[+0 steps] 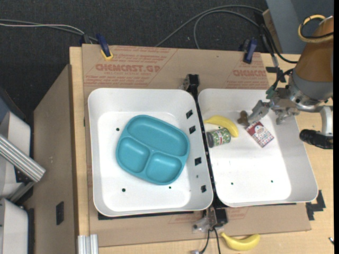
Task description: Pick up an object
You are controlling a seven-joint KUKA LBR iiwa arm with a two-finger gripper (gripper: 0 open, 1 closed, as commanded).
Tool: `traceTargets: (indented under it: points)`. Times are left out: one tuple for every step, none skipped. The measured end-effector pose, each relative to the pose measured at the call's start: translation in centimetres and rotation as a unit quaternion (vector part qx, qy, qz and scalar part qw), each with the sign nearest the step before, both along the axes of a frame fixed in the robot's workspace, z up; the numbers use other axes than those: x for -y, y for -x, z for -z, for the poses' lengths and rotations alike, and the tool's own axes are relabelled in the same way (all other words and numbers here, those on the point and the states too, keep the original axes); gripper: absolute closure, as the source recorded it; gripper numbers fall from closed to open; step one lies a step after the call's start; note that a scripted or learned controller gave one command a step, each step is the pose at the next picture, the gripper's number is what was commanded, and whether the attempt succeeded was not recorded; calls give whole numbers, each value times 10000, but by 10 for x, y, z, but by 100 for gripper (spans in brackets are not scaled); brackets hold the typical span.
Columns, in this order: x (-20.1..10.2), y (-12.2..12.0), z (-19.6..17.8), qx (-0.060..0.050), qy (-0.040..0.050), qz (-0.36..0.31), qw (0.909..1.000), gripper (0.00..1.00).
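Note:
In the right bin [275, 187] lie a yellow banana [223, 124], a green can on its side [218, 137], a red and white packet [260, 134] and a small brown object [243, 118]. My gripper [269, 112] hangs over the bin's far part, just above and behind the packet, to the right of the brown object. Its two fingers stand spread apart, open, with nothing between them. The grey arm with its orange band [317, 52] comes in from the upper right.
The left bin [100, 142] holds a blue divided plate [152, 149]. A second banana [241, 241] lies on the bench in front of the bins. Black clips mark the divider [197, 120] between the bins. Cables run behind the bench.

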State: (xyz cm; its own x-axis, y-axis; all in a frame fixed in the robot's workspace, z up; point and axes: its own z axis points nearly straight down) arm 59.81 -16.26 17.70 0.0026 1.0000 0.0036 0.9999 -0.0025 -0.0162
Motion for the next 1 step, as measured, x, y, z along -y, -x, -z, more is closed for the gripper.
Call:
traceTargets:
  points:
    - [0,-3,-9,75,13,-15,10000,0]
